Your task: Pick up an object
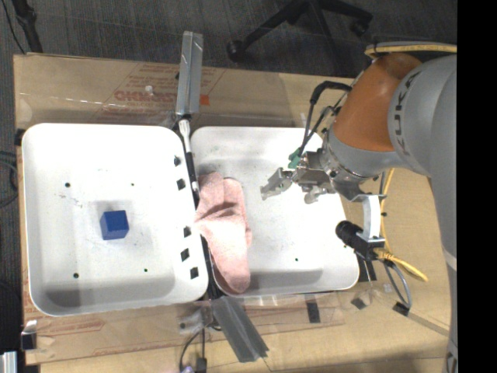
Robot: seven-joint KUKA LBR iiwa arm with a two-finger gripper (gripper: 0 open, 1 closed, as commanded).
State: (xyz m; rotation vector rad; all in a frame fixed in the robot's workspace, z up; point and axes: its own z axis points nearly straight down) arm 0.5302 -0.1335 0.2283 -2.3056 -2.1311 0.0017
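A small blue cube (114, 224) sits in the left bin (46, 154), left of its middle. A crumpled pink cloth (225, 228) lies along the left side of the right bin (264, 142), against the divider. My gripper (293, 187) hangs over the middle of the right bin, to the right of the cloth and apart from it. Its fingers are spread open with nothing between them.
The grey arm with its orange band (380, 107) covers the right bin's right side. A black cable fitting (353, 239) and yellow wires (400, 264) sit at the bin's right rim. Brown cardboard (101, 80) lies under both bins. A grey bar (189, 68) stands behind the divider.
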